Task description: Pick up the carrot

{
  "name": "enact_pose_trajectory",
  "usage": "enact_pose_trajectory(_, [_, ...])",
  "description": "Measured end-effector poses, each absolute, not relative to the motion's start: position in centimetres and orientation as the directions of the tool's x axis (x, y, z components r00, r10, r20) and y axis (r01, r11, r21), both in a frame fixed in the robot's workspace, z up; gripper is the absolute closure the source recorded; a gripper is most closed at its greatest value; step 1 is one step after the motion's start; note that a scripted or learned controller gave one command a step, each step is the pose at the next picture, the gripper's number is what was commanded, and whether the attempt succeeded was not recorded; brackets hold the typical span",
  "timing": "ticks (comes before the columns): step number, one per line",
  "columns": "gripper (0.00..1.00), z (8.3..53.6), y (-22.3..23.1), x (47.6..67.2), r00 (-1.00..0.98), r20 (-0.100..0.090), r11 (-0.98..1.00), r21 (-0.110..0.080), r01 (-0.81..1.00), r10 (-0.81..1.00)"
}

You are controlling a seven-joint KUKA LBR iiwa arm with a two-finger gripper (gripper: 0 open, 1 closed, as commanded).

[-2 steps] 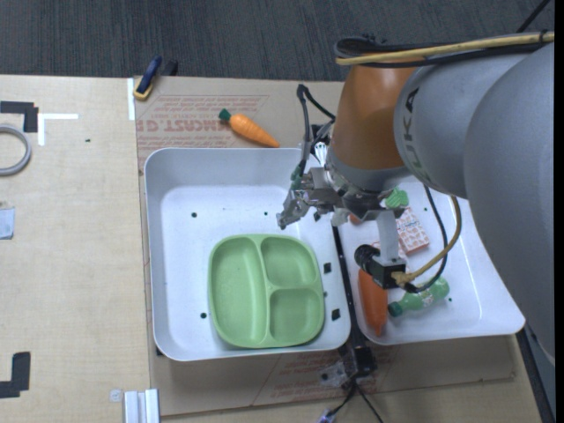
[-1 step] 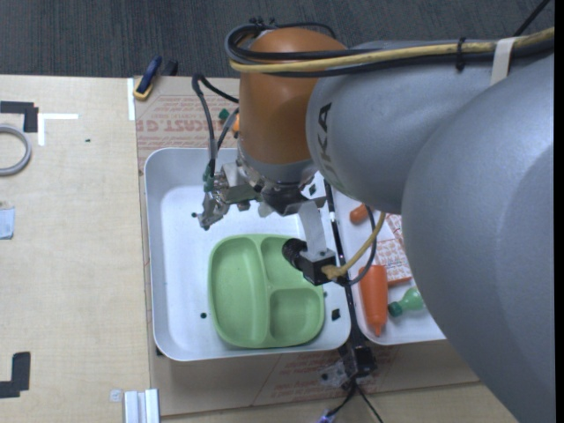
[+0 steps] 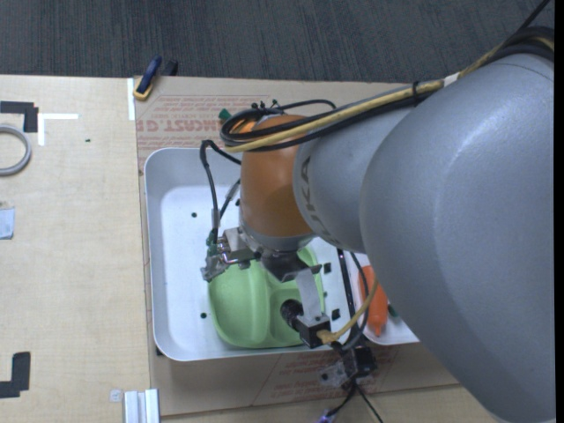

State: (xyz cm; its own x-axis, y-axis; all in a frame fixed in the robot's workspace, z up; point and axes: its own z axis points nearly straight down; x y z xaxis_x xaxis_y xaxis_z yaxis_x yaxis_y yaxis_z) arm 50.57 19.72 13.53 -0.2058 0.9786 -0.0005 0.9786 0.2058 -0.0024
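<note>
Carrot point(image 3: 375, 305) lies at the bin's point(image 3: 172, 236) 3 o'clock side, half hidden beneath my arm point(image 3: 441, 201). I see the pincer point(image 3: 231, 256) low over a green bowl-like thing point(image 3: 242, 307) at the bin's 6 o'clock, but I cannot tell whether it is released or clenched.

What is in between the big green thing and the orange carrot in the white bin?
In the camera view, the end effector's black and silver hardware and a black cable lie between the green object and the carrot, over a bare strip of white bin floor.
</note>
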Motion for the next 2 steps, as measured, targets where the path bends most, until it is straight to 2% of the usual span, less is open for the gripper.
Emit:
enact_pose_trajectory(1, [1.00,14.5,19.7,50.7,-0.202,-0.001,0.202,-0.002,0.979,0.979])
enact_pose_trajectory(2, [1.00,19.0,14.1,47.8,-0.241,0.000,0.241,-0.002,0.971,0.971])
